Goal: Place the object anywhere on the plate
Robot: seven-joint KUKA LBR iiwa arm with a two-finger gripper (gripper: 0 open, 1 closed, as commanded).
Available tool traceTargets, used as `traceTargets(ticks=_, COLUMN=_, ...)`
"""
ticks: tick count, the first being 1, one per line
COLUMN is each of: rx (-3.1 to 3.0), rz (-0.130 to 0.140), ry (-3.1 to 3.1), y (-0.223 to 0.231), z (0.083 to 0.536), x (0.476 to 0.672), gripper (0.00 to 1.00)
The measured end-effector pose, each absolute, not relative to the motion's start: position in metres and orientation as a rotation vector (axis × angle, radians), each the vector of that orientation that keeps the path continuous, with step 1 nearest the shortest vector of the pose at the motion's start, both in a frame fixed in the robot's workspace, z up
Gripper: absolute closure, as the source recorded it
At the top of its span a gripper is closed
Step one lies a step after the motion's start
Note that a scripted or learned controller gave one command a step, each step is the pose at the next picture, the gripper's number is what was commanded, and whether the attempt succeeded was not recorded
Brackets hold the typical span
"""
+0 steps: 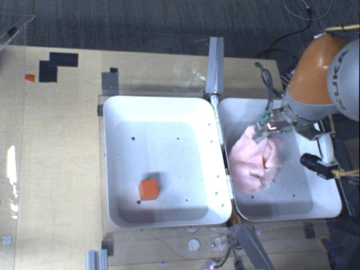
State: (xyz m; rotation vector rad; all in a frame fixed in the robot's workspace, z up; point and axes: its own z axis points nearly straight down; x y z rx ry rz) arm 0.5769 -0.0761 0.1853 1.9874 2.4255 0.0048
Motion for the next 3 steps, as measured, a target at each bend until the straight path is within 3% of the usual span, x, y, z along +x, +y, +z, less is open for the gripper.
traceTargets(ticks=1, rx=1.976, rz=0.008, ry=2.433, y=-0.075, z=0.226, x=0.580, gripper=1.00)
traceTargets(ticks=3, rx=0.862, rz=0.004, ry=3.015, y=0.013, z=0.225, x=0.554, gripper=1.00)
